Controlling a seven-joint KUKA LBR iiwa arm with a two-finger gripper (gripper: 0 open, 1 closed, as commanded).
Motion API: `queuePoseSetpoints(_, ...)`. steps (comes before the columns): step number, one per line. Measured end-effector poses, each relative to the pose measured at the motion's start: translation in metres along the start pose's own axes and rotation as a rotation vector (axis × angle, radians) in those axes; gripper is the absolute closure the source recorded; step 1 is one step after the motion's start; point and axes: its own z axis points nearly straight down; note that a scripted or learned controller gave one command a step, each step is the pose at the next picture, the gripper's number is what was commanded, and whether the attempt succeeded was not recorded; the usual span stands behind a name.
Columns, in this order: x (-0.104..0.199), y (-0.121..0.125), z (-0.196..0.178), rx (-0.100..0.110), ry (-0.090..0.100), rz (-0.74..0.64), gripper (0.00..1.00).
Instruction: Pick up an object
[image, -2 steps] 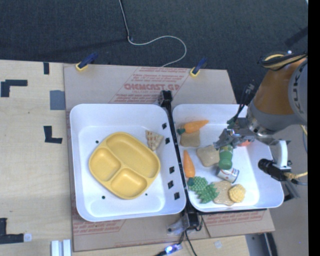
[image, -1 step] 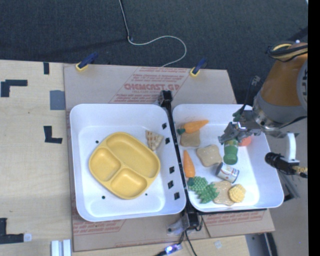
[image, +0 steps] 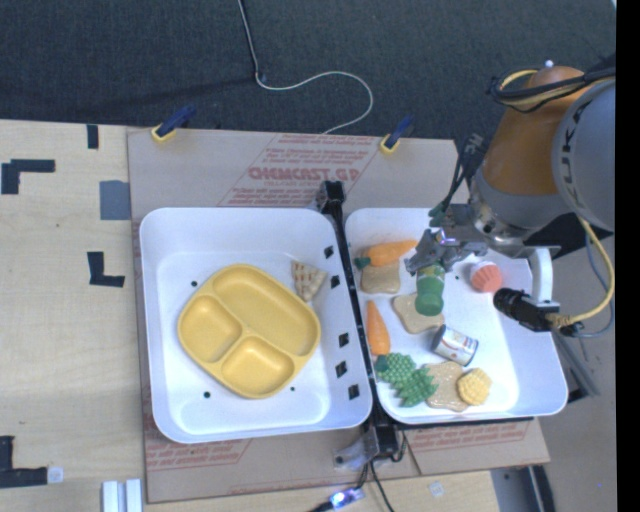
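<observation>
Reaching in from about three o'clock, the grey arm (image: 570, 150) with its orange band bends down over the right bin (image: 545, 385), its wrist hanging above that bin's upper half. The gripper (image: 432, 262) sits low at the bin's eleven o'clock area, right over a green cylinder (image: 430, 296) that stands just beneath the fingertips. From here I cannot tell whether the fingers are clamped on it or merely touching its top; the metal parts blur together.

The left bin (image: 160, 330) carries a yellow divided plate (image: 248, 328) at its centre, and a small tan wedge-shaped piece (image: 309, 280) lies just off the plate at one o'clock.

The right bin is crowded. A long orange carrot (image: 388, 252) lies at ten o'clock of the gripper, with a tan bread-like slice (image: 380, 280) just below it. A second tan slice (image: 413, 315) lies touching the foot of the green cylinder. A smaller carrot (image: 377, 330) rests along the bin's left wall. A silver can (image: 455, 346) lies tipped on its side at five o'clock of the cylinder. A round orange fruit (image: 486, 277) sits at three o'clock, near it. Along the bin's lower edge lie a green leafy bunch (image: 405, 377), a tan cracker-like piece (image: 445, 388) and a yellow corn cob (image: 474, 385), all close together.
</observation>
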Motion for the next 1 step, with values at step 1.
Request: queuePoseSetpoints(1, 0.0258, 0.0385, 0.0042, -0.001, 0.000, 0.000, 1.00)
